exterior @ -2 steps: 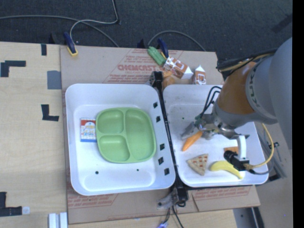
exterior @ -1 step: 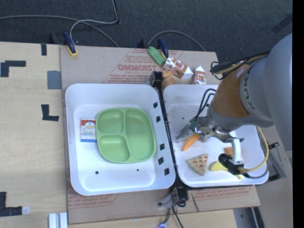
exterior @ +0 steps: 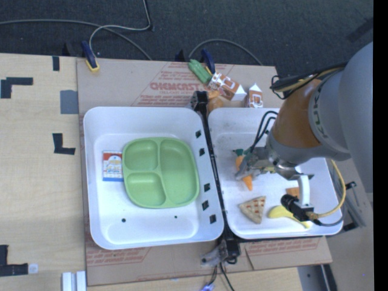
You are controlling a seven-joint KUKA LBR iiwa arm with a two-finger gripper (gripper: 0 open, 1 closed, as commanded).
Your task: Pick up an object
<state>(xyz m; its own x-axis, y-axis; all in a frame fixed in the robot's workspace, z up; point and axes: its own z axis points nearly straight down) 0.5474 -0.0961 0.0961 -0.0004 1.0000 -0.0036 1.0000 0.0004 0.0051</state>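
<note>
My gripper [exterior: 247,166] is low in the right bin [exterior: 227,132], near its left middle, with the grey arm and orange band [exterior: 297,123] reaching in from the right. Small orange pieces [exterior: 247,182] lie right under and beside the gripper tip, with a bit of green at its upper left; whether they are touched or held is hidden. A tan wedge with a grid pattern [exterior: 253,208] lies toward the bin's front. To the wedge's right a yellow banana-like piece [exterior: 284,213] rests, with another orange piece [exterior: 292,192] above it.
The left bin [exterior: 97,126] holds a green divided plate [exterior: 161,171] and a small printed card [exterior: 112,165] to its left. Small cartons [exterior: 227,88] and a green item [exterior: 199,71] sit on the cardboard behind the bins. Cables hang by the arm.
</note>
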